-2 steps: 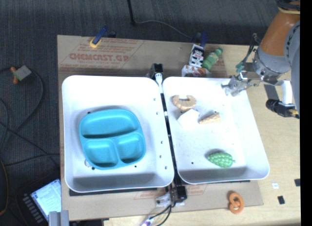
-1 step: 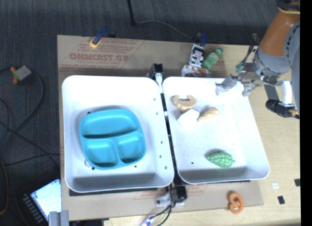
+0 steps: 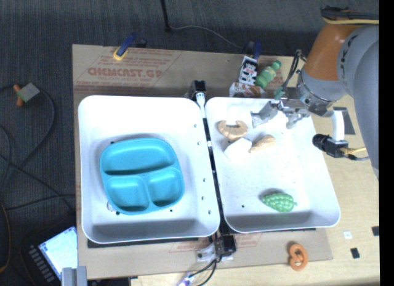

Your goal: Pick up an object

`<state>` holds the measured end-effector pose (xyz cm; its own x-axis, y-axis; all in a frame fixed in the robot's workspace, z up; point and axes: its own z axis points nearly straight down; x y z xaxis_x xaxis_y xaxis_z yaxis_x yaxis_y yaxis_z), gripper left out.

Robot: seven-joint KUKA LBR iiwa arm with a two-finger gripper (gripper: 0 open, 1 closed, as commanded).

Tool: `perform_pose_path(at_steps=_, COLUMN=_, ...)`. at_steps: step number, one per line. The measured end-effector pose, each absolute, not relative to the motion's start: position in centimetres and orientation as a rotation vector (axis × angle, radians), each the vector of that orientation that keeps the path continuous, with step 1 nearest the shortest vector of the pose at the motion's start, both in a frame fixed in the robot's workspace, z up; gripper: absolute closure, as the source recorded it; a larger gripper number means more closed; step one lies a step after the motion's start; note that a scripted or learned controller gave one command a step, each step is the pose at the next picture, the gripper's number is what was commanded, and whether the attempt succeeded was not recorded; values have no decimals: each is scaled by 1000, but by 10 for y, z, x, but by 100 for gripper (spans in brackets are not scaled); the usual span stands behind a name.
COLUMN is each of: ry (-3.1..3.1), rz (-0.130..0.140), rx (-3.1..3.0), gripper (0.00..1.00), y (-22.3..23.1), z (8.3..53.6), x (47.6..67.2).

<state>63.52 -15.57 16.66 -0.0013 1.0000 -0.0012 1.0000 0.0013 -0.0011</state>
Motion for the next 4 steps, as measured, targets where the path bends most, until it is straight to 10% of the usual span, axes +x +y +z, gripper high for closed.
perform_pose_path(at_steps=1, ry=2219, rz=1, rx=2218, gripper=0, y=-173, z=87, x=608)
perform_pose_path(at_steps=2, ry=2215, rz=0, rx=2212, gripper=100, y=-174, z=98, x=608)
perform_pose_path(at_steps=3, ry=2222, rz=3, rx=2217, gripper=100, y=-102, z=203, x=636)
perform_pose_path(at_steps=4, ry=2222, rz=-1, rx=2220, gripper=100, y=-65, z=224, x=591)
